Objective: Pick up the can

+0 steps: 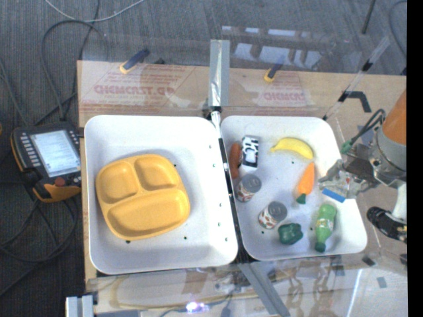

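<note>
Nearest, two small grey metal cans [272,214] lie left of my end effector [345,177], grip state unclear; I should centre above one.

Glossy plastic yellow tray [142,197] — smooth, matt white bins [158,127].

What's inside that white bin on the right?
The right bin holds two cans, a banana, a carrot, a green bottle, a green pepper, a black-and-white carton and a sausage. The gripper covers part of a blue item.
</note>
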Available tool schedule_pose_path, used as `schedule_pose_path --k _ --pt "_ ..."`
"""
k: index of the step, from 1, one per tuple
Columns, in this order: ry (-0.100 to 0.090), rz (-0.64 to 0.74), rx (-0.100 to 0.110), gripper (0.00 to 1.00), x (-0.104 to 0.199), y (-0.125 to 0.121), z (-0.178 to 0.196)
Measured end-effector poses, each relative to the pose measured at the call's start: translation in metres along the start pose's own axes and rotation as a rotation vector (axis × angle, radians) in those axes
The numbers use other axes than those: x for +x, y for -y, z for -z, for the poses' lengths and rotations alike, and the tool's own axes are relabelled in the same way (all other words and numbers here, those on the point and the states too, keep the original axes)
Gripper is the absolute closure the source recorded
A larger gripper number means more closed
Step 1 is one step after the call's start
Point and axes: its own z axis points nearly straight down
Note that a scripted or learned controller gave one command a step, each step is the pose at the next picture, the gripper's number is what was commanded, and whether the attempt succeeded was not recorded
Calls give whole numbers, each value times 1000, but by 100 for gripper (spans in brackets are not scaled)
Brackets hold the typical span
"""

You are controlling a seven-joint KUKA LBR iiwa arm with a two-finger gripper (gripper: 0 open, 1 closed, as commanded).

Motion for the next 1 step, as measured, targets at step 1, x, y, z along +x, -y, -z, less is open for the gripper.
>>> schedule_pose_path --k 1 --pt "-1 411 -3 100 -21 -4 25"
